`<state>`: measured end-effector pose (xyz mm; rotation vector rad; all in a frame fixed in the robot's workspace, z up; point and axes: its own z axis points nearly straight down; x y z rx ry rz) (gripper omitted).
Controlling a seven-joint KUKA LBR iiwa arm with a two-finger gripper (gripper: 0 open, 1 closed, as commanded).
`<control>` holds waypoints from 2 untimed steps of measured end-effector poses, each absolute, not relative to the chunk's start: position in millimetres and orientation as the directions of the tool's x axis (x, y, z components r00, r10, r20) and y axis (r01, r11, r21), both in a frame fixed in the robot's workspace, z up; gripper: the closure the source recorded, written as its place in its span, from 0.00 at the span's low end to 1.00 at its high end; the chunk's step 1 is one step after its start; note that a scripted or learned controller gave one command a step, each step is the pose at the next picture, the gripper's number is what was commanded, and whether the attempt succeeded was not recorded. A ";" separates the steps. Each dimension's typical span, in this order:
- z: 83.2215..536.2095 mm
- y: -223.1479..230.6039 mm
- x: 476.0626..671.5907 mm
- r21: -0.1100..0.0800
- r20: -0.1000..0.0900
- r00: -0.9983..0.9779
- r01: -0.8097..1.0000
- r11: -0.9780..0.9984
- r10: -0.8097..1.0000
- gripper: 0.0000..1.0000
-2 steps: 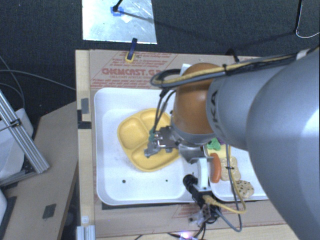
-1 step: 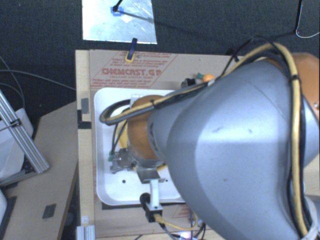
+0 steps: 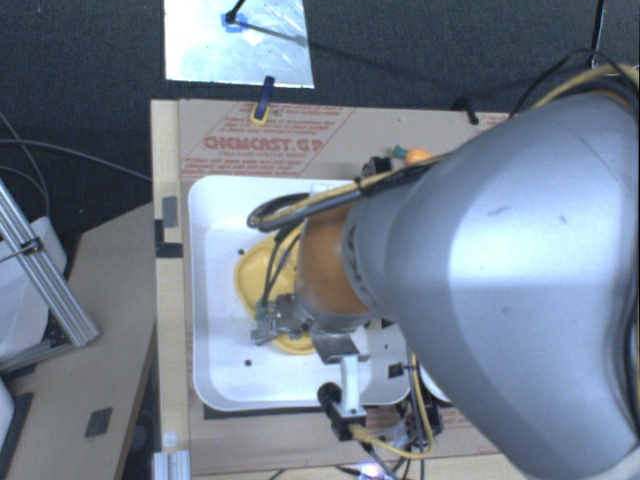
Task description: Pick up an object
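- The white bin (image 3: 215,298) sits left of centre on the worktop (image 3: 280,138).
- A yellow object (image 3: 255,273) lies in the bin's middle, partly covered by the arm (image 3: 480,248).
- The gripper (image 3: 280,330) hangs low, right against the yellow object's lower edge.
- Nothing looks lifted yet; the pick seems still to do.

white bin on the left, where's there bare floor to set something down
Bare floor runs along the white bin left wall and the near left corner, between the wall and the yellow object. The middle and right are crowded: the arm and its cables overhang the yellow object there.
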<state>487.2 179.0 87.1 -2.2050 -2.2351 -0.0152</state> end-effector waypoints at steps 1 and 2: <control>97.6 185.3 486.0 0.000 0.022 -0.021 1.000 0.021 1.000 1.00; 85.6 149.5 592.0 0.009 0.012 -0.015 1.000 0.015 1.000 1.00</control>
